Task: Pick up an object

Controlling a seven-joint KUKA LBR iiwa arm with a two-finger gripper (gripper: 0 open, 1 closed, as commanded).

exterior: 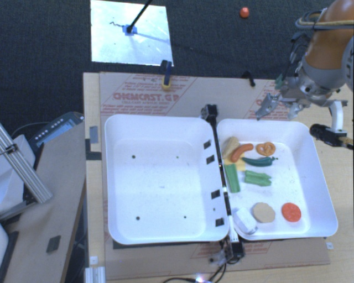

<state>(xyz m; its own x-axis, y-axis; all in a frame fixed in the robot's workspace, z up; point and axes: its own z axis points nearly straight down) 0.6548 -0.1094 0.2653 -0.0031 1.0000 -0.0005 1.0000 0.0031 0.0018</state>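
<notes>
Camera view has the gripper (279, 106) poised above the right bin's (318, 166) far rim, its fingers spread and holding nothing, presumably ready to descend on the toy food clustered there, such as the sausage (241, 152) beside the pretzel (265, 148).

Bench board (144, 94) lettered in red, left of the gripper; shiny metal sheet (130, 32) and small orange ball (244, 11) beyond it.
</notes>
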